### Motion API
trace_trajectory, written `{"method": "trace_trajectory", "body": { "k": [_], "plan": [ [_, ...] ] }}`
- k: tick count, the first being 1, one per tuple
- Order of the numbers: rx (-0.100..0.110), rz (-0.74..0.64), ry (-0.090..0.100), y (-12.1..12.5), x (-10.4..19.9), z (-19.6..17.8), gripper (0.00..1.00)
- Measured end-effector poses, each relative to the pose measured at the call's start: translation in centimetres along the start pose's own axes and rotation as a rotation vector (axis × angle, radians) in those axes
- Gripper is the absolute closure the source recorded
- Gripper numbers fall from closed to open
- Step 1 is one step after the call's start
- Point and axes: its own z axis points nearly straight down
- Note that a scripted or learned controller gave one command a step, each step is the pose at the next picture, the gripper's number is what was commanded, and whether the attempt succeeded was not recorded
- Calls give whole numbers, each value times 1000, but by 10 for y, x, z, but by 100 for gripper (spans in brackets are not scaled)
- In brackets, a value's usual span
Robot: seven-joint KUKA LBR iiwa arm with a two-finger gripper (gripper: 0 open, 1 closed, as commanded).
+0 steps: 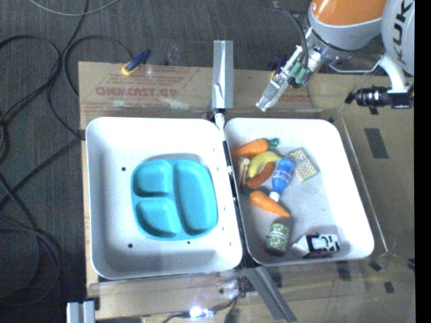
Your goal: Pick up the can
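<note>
Camera view: we look down on two white bins side by side on the bench.
Arm: grey with an orange band (343, 5), it hangs past the far edge of the right bin, well apart from everything inside.
Left bin (108, 147): it carries a blue divided tray (176, 197) near its middle.
Right bin (343, 180): it carries the small things, mostly toward its left wall.
Gripper (266, 103): it points down-left over the bench just beyond the right bin's far-left corner; we see nothing between its tips, and we cannot tell whether the claw is released or clenched.
Blue bottle (283, 173): it lies tilted near the bin's middle, beside a banana (261, 162) and two carrots (269, 204).
Black toy (323, 244): it sits at the near edge, just right of the can.
Can (277, 237): small and green, it sits by the near edge of the right bin, left of centre, close below the nearer carrot.
Handling: we judge it light, stiff and smooth-walled, so likely to slip or roll if nudged.
Hold: we would close across its round body at mid-height, keeping the tips clear of the carrot and toy.
</note>
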Motion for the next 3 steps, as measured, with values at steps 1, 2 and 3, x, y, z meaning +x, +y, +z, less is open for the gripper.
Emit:
{"method": "trace_trajectory", "body": {
  "k": [1, 2, 3],
  "plan": [
    [0, -156, 1, 51, 65, 14, 100],
    [1, 58, 3, 36, 80, 79, 100],
    [-2, -312, -1, 74, 92, 39, 100]
  ]
}}
